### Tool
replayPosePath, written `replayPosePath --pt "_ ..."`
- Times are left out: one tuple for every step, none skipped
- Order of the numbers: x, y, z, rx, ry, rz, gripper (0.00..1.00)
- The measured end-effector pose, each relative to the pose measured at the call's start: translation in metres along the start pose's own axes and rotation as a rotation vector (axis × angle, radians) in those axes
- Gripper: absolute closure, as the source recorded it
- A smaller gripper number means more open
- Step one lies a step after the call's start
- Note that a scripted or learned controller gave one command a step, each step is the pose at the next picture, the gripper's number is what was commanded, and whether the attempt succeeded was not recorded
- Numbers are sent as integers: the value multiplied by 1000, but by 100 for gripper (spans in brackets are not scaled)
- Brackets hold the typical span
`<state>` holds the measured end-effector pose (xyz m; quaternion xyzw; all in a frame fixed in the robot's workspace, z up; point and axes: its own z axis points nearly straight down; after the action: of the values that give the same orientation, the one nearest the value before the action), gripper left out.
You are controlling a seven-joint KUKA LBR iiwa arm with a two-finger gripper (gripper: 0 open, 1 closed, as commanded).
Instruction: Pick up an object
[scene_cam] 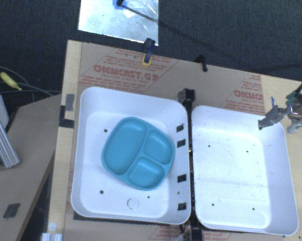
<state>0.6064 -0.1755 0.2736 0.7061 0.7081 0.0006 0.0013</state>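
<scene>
A blue divided plate (138,152), with three compartments, is lying flat in the middle of the left bin (91,131), turned at a slight angle to the bin walls. The right bin (279,163) is sitting just beside it, the two touching along a black-clipped seam. The gripper (281,120) is hanging over the far right corner of the right bin, well apart from the plate, with its two fingers spread apart and nothing showing between them. Both bins are resting on a printed cardboard sheet (130,72) covering the bench.
</scene>
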Motion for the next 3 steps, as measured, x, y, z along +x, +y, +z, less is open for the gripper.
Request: replayPosePath --pt "106 -87 -1 6 6 -8 0" --pt "171 -50 65 4 3 -8 0" --pt "232 -107 -58 -10 6 -10 0"
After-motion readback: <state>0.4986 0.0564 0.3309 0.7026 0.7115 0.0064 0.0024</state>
